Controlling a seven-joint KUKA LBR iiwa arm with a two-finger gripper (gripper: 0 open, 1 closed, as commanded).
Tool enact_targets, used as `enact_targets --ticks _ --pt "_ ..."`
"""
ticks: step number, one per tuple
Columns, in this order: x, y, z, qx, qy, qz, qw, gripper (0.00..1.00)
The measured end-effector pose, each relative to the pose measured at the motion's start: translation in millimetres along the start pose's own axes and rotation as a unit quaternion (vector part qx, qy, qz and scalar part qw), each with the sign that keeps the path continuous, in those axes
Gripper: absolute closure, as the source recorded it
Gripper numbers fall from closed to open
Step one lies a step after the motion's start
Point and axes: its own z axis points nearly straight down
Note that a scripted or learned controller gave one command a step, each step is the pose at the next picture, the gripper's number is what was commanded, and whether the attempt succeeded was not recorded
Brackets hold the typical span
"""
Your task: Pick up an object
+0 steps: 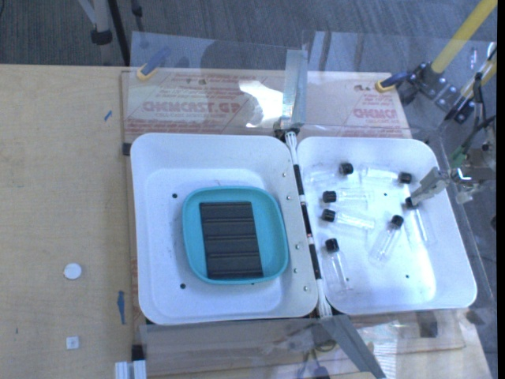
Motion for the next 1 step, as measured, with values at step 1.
enact_targets --ticks 1 --pt "0.7 29.4 118.5 0.000 0.000 -0.045 0.9990 0.00"
